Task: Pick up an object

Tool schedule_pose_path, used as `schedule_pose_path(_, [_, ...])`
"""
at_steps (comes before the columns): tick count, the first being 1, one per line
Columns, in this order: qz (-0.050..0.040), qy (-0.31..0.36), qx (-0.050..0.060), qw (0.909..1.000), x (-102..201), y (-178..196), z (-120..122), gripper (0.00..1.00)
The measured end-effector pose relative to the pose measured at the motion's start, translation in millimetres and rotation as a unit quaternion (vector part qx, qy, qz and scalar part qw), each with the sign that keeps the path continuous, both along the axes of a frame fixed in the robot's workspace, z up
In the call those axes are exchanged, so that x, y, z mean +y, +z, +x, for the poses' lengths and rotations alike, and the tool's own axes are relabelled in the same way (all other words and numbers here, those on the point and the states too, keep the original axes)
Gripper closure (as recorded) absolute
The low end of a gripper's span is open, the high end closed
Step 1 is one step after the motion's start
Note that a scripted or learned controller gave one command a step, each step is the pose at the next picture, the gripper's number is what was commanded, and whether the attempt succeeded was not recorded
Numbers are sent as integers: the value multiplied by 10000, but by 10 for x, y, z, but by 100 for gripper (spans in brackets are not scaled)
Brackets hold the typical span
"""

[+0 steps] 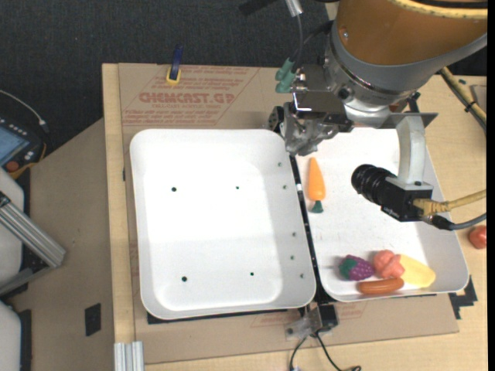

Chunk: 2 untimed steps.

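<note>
— Hand [308,140] sits at the far left corner of the right bin [445,242], low over the bin wall, just above the toy carrot [315,180]. Has it got anything?

— Not that I can see. The carrot lies on the bin floor along the left wall, its orange body pointing toward the hand and its green end toward the near side. Whether the hand touches its tip I cannot tell, and the wrist hides whether the hand is wide or narrow.

— So the pick is not done?

— I judge it not done. Nothing is lifted; every object rests in the bin.

— What else is in there?

— A cluster in the near right corner: purple toy grapes [356,268], a pinkish piece [388,263], a yellow piece [418,273] and a red sausage-like piece [379,286], all touching or just beside one another, well apart from the carrot.

— And the left bin [147,207]?

— Bare white floor, on the cardboard sheet [201,95] covering the desk.

— What remains?

— Closing on an object, likely the carrot, and raising it.
</note>
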<state>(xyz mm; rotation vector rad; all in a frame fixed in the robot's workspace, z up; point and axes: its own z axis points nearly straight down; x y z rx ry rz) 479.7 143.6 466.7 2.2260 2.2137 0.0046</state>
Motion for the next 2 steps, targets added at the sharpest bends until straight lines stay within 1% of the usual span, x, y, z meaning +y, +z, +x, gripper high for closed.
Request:
schedule_pose_path(1, [-8,32,38,10000,471,-370,-8,100])
schedule_pose_path(2, [-12,17,51,10000,457,-1606,-11,100])
